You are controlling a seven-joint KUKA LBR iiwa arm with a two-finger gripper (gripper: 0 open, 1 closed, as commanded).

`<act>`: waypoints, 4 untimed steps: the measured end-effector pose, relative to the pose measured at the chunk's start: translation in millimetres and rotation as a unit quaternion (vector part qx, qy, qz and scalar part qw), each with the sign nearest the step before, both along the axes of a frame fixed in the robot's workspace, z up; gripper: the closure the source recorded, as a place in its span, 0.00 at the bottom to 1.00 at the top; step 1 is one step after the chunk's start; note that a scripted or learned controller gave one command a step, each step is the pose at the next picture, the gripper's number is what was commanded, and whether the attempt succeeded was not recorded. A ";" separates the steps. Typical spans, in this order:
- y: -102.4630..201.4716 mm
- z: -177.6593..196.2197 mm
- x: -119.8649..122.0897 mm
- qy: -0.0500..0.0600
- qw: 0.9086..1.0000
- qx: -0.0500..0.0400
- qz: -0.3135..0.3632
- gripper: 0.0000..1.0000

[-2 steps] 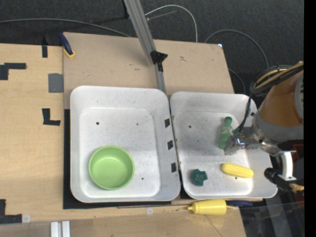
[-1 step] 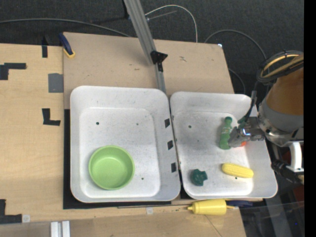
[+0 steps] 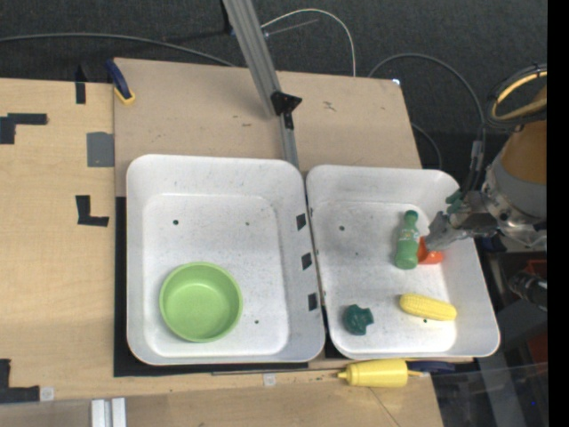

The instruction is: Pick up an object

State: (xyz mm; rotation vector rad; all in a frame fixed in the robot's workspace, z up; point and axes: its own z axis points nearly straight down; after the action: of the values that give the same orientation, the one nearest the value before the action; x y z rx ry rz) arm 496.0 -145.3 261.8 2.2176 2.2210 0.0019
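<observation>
Claw (image 3: 442, 232), grip state unclear, just right of green bottle (image 3: 407, 240), above orange piece (image 3: 431, 257)

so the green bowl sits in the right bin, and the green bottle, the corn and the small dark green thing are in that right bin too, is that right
Not quite. The camera view shows the green bowl in the left bin, not the right one. The rest stands: the green bottle, the corn and the small dark green thing all lie in the right bin.
</observation>
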 end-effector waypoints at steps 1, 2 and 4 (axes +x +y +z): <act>52.6 -5.3 32.8 0.002 1.000 0.001 0.003 1.00; 99.6 -3.2 59.0 0.002 1.000 0.001 0.003 1.00; 196.8 -25.6 92.4 0.003 1.000 0.001 0.003 1.00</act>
State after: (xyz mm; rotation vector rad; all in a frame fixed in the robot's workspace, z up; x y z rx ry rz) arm 588.3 51.5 236.2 2.2158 2.2306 -0.0027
